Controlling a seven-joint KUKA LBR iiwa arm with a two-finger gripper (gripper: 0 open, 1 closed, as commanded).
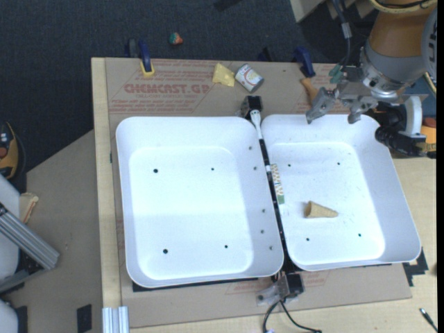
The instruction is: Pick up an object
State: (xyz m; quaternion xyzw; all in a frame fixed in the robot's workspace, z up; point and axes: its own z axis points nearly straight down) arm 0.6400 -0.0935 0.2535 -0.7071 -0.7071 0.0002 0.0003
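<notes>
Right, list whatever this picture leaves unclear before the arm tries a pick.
- Two-finger gripper, camera view: blurred above the right white bin's far rim; finger state unreadable.
- Grey and orange arm: cut off by the top edge.
- Small tan wedge-shaped object in that bin: too small to identify its material.

Dark blue carpet [83, 19] around bench [173, 82]

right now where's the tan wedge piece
In the camera view the tan wedge piece lies flat on the floor of the right bin, low and left of centre, near the divider between the bins and well below the hand.
</notes>
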